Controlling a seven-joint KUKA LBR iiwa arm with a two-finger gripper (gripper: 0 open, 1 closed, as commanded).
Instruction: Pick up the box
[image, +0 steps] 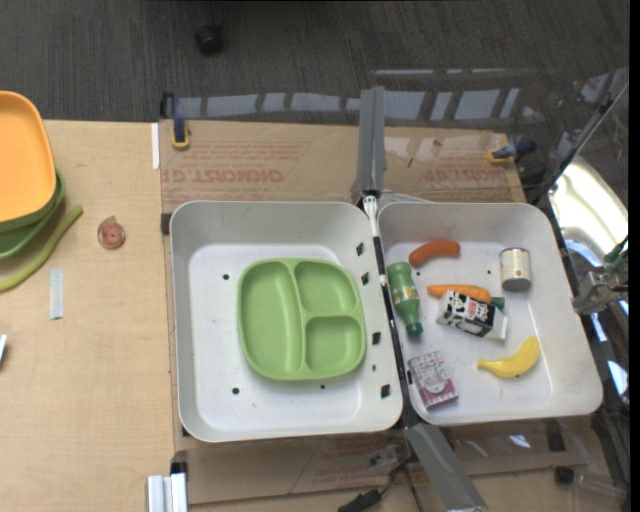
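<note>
In the camera view, two white bins sat side by side on a sheet of cardboard (300, 165). The left bin (200, 400) held a green divided plate (300, 318).

The right bin (560, 395) held the rest. The box (433, 380), small with a pink and dark red print, lay flat in the near left corner of that bin, close to the wall shared with the left bin. Behind it a green bottle (405, 297) lay along the same wall. A black and white carton (470, 313) lay near the middle, with a carrot (458, 291) touching its far side. A red sausage (433, 251) lay further back, a silver can (514, 269) lay toward the far right, and a banana (511, 360) lay to the right of the box.

A blurred metal piece that seemed to be the gripper (600, 285) stood at the right rim of the right bin. Whether it was open or closed could not be told. The box lay well apart from it, across the bin, with the banana and carton between them.

On the wooden table to the left sat an orange plate (20, 160).
</note>
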